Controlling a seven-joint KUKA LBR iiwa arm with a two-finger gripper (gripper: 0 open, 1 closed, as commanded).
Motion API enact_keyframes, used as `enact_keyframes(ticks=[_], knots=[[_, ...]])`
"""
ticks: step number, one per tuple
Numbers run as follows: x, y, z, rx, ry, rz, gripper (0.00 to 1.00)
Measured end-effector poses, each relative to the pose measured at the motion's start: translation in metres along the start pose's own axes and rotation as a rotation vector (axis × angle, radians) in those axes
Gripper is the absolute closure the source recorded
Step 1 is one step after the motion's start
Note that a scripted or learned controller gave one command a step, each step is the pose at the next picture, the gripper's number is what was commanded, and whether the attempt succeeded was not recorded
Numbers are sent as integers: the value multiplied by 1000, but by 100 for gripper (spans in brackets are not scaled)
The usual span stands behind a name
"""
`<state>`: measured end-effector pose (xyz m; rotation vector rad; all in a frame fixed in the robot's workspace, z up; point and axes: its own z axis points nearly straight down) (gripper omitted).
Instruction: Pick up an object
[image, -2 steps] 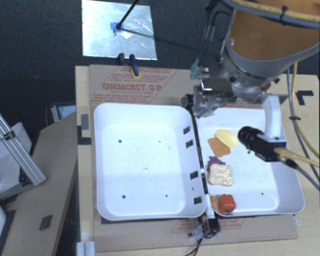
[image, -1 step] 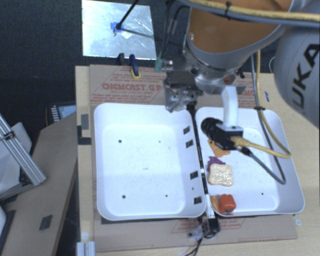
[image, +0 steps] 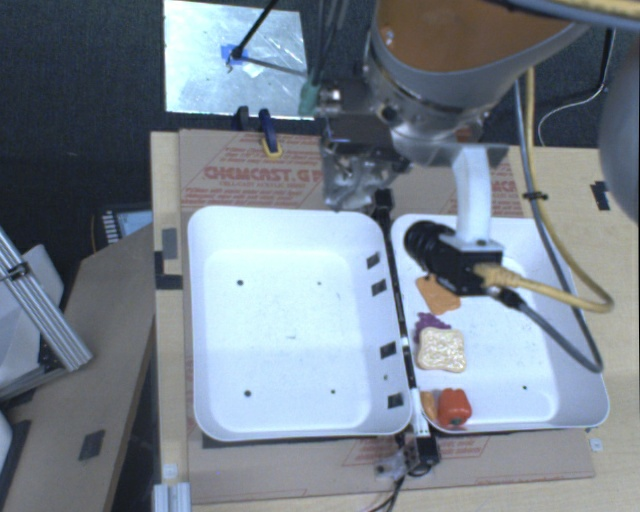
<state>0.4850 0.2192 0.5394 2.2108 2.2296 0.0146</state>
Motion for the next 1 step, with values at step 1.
enact_keyframes(ticks=[1], knots=[[15,3,5,6,-3,3,100]])
